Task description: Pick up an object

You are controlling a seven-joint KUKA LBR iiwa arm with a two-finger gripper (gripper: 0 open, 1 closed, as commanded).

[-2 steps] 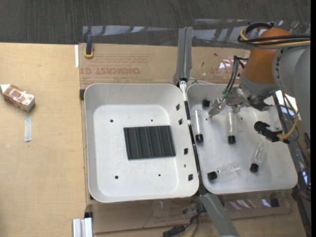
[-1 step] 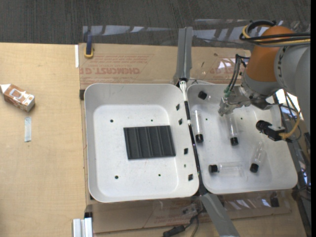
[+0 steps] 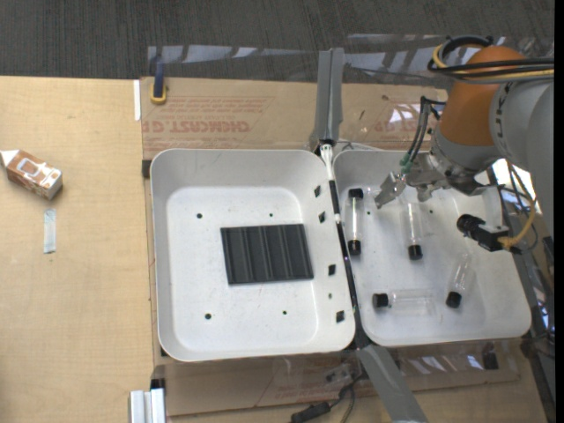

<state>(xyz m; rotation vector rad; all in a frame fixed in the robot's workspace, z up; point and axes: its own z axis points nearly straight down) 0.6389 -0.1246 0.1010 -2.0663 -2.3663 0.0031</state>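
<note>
The robot's hand [image 3: 407, 186] hovers low over the right bin [image 3: 507, 324], nothing between its fingers; I cannot tell their spread. Four clear tubes lie scattered there, the nearest tube [image 3: 411, 229] just below it, likely target.

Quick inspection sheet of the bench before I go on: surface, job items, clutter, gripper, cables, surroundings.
Surface: two white bins side by side, left bin and right bin, on a cardboard sheet.
Job's things: four clear black-capped tubes in the right bin, at and.
Clutter: black ribbed pad in the left bin.
Gripper: gripper above the right bin's far part, holding nothing.
Cables: yellow and black cables looped over the arm.
Surroundings: small carton on the wooden bench at left.
</note>
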